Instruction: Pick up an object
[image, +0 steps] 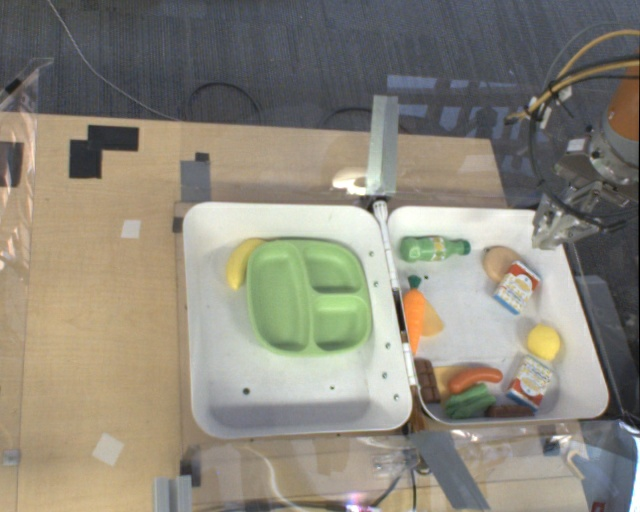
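Note:
The right bin (590, 385) holds several toy foods: a green bottle (433, 248), a carrot (413, 312), a brown bread roll (497, 262), a small carton (516, 287), a lemon (543, 342), a second carton (532, 380), a red sausage (472, 378) and a green vegetable (468, 402). My gripper (562, 228) hangs above the bin's far right corner, just right of the bread roll. It is open, and nothing sits between its fingers.
The left bin (215, 400) carries a green divided plate (305, 297) with a banana (238, 262) at its far left edge. A metal post (383, 145) stands behind the seam between the bins. A brown chocolate bar (427, 380) lies by the right bin's near left corner.

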